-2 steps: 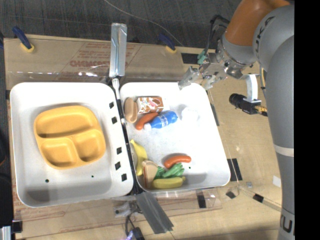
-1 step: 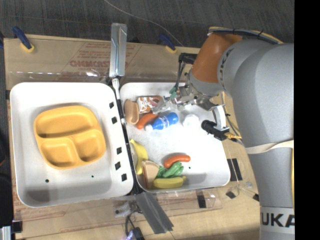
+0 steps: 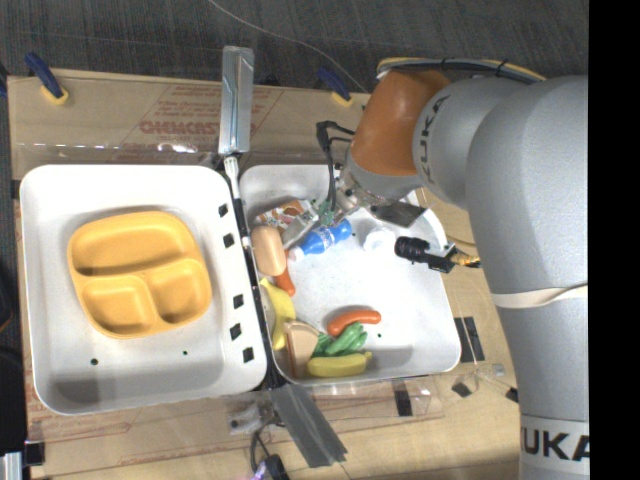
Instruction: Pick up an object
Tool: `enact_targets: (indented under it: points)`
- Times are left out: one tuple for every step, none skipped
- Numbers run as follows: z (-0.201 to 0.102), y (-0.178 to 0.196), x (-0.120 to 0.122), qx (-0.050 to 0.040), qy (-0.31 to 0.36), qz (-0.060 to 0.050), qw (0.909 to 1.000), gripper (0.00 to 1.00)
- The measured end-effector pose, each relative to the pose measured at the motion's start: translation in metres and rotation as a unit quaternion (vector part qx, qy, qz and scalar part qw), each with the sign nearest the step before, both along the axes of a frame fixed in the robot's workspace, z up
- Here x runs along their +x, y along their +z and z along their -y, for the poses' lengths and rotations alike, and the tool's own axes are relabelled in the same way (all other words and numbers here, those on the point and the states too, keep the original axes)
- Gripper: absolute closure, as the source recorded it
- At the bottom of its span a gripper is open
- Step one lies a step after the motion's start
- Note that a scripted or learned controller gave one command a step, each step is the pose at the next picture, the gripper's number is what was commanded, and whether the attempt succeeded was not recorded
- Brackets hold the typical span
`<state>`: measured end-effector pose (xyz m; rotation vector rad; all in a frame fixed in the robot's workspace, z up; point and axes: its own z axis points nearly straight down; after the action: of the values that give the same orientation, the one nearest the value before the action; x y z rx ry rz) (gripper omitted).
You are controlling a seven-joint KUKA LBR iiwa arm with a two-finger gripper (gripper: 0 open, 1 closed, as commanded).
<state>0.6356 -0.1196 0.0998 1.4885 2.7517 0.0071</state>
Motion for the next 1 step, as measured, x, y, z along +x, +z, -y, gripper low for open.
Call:
enact_targets:
  points:
    - [-0.0118, 0.0001, -0.0294, -0.0013, 0.061, 0.001, 0.9981, 0.0]
